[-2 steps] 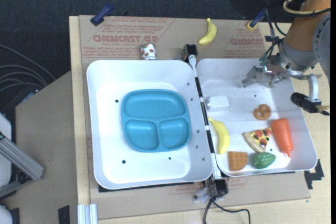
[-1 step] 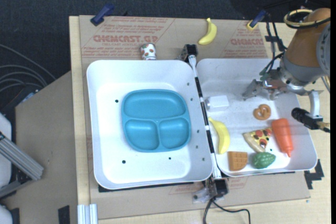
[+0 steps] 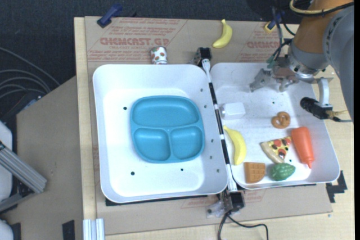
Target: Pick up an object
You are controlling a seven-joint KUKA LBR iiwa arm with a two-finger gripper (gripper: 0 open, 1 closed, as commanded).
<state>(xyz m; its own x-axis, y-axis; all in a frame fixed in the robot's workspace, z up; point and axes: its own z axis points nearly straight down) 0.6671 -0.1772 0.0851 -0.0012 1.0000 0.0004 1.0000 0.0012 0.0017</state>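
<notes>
The gripper (image 3: pixel 273 77) hangs over the upper part of the right bin (image 3: pixel 320 174), its grey fingers splayed apart with nothing between them, above bare white floor. The arm (image 3: pixel 320 31) comes in from the upper right of the frame, its orange band bent over the bin's upper right corner. The things to pick lie lower in that bin: a white block (image 3: pixel 233 110) near the left wall, a small brown pretzel (image 3: pixel 280 119) toward the middle, an orange carrot (image 3: pixel 303 145) at the right, a pizza slice (image 3: pixel 277 149) beside it, a green broccoli piece (image 3: pixel 282 171), a tan waffle square (image 3: pixel 254 172) and a yellow banana (image 3: pixel 237 144) against the left wall. The left bin (image 3: pixel 107 121) holds a blue divided plate (image 3: pixel 166 127). On the worktop (image 3: pixel 140 39) above the bins lie another banana (image 3: pixel 223 35) and a small spotted cup (image 3: pixel 158 55).
</notes>
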